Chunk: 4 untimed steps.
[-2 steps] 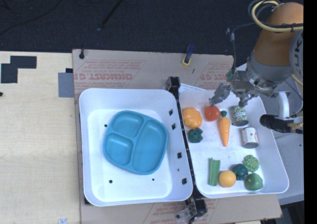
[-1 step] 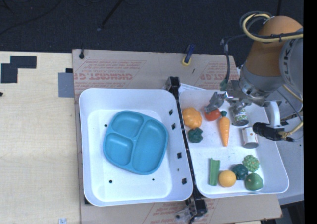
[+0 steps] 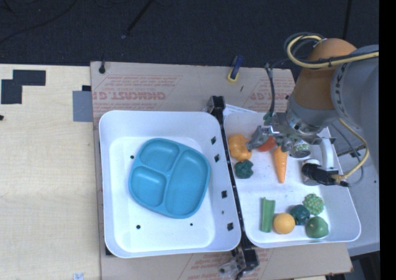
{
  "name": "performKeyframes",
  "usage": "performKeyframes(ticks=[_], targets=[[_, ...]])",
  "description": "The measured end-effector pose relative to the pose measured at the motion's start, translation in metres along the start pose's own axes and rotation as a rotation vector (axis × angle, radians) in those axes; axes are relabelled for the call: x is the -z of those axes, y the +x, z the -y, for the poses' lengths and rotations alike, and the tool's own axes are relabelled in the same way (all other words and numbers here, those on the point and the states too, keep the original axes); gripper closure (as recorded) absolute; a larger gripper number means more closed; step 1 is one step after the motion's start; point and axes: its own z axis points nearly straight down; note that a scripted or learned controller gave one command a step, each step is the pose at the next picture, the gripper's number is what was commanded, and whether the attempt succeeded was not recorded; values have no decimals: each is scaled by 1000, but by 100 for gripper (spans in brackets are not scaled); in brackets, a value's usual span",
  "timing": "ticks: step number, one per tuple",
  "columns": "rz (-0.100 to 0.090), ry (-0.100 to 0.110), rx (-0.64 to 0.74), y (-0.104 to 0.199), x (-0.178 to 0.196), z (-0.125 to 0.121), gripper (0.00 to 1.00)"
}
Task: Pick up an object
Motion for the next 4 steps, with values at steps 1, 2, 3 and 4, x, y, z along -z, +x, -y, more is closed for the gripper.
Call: performKeyframes(ticks=[1, 2, 3, 4], targets=[[2, -8, -2, 0, -50, -1, 0], [0, -2, -6, 0, -41, 0, 100], [1, -10, 1, 4, 8, -8, 100], [1, -9, 2, 9, 55, -2, 100]])
